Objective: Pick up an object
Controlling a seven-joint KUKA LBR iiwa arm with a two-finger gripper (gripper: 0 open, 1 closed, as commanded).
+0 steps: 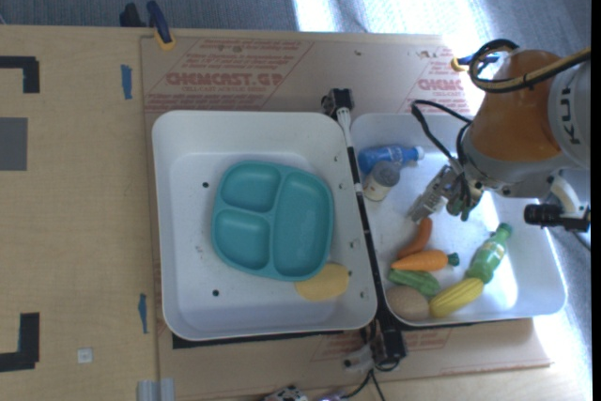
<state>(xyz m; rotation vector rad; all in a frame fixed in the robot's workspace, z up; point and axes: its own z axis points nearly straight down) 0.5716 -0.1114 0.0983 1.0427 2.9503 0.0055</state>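
Camera view: small orange carrot (422, 235) lies slanted in the right bin (540, 296), right of centre frame. End effector (449, 197) hangs just above and to its upper right, near but apart; fingers look slightly parted, nothing between them. Judged step: approach, grasp not yet made. Next move calls for a short drop toward lower left, fingers straddling the carrot. Below it a larger carrot (423, 260), a potato (408, 300), corn (456, 296); a green bottle (488, 254) to the right. Blue bottle (385, 155) at upper left of that bin. Left bin (178, 202) holds a teal tray (272, 219) and a lemon (322, 283).
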